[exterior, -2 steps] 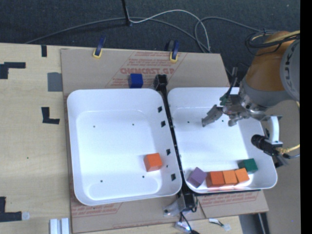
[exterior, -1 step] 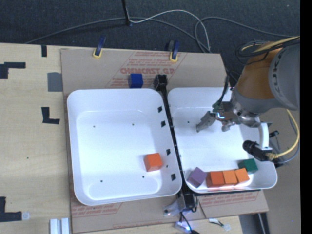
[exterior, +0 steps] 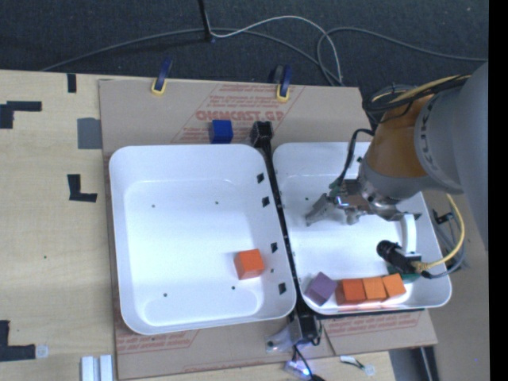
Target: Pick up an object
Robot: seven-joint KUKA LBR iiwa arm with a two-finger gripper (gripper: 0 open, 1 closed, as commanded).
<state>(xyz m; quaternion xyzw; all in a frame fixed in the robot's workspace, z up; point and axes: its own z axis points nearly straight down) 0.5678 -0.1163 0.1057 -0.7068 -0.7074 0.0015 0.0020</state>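
My gripper (exterior: pixel 332 211) hangs over the middle of the right bin (exterior: pixel 302 165), its two metal fingers spread open with nothing between them. Along that bin's front wall lie a purple block (exterior: pixel 321 288) and a row of three orange blocks (exterior: pixel 371 290), well in front of the gripper. One orange cube (exterior: pixel 249 263) sits alone in the left bin (exterior: pixel 135 213), near its front right corner. The arm's wrist, with its orange band (exterior: pixel 393 153), covers the right bin's far right part.
A blue block (exterior: pixel 221 130) rests on the cardboard behind the left bin. A black clamp (exterior: pixel 261 133) stands at the back of the divider between the bins. Black and yellow cables (exterior: pixel 444 252) loop by the right bin's right wall.
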